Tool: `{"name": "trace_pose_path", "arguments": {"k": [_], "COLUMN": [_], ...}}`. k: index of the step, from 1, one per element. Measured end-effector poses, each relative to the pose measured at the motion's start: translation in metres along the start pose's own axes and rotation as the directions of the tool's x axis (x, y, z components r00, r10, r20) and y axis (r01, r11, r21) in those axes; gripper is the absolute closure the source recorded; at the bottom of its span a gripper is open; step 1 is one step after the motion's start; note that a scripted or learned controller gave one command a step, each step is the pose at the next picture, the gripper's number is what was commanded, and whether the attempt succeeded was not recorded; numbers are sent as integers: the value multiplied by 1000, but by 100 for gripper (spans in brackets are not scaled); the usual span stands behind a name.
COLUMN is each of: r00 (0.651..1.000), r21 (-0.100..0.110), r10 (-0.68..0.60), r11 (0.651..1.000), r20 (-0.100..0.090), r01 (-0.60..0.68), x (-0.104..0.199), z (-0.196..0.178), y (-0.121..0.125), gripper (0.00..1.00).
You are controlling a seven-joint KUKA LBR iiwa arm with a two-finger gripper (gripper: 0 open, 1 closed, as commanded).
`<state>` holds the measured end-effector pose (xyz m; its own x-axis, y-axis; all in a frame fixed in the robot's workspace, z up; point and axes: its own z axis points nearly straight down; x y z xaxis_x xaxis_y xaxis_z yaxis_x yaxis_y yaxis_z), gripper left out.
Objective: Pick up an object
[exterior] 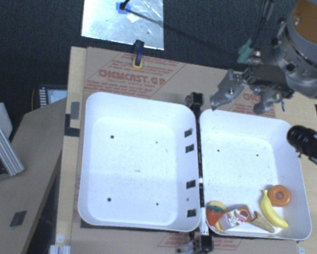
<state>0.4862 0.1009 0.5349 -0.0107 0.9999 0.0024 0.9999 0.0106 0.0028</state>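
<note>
A: Where's the gripper (242, 98) sitting?

B: Hanging over the far edge of the right bin (241, 147), near its far-left corner. Two grey fingers are showing, spread wide apart, nothing between them.

A: And the stuff to pick?

B: All bunching in the right bin's near-right corner. Banana (272, 211), yellow, smooth, curved, is lying with its long axis running from the far side down toward the near-right wall. Orange ring-shaped toy (279, 195), looking like a doughnut, is touching the banana's far end. Red-orange rounded toy (215, 212) is sitting against the near-left part of that cluster, by the divider. Small printed carton (235, 217), flat and boxy, is lying between it and the banana; a tan wedge-shaped piece (262, 223) is lying just beside the carton, too small to name.

A: Key relation?

B: Objects are lying well apart from the gripper, toward the bin's near side and to its right. I'm guessing the arm (316, 42) is needing to cross the whole bin floor toward that corner before descending.

A: Left bin?

B: Left bin (135, 161) is white, shallow, smooth plastic, same as the right. Both are resting on a cardboard sheet (153, 74).
</note>
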Motion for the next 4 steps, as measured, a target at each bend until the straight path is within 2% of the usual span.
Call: {"name": "trace_pose_path", "arguments": {"k": [1, 3, 4], "r00": [1000, 1000, 1000], "r21": [0, 1, 6], "r10": [4, 3, 5], "r11": [1000, 1000, 1000], "r20": [1, 0, 4], "r01": [-4, -3, -5], "x": [13, 87, 92], "z": [0, 0, 53], "y": [0, 1, 1], "gripper": [0, 0, 0]}}
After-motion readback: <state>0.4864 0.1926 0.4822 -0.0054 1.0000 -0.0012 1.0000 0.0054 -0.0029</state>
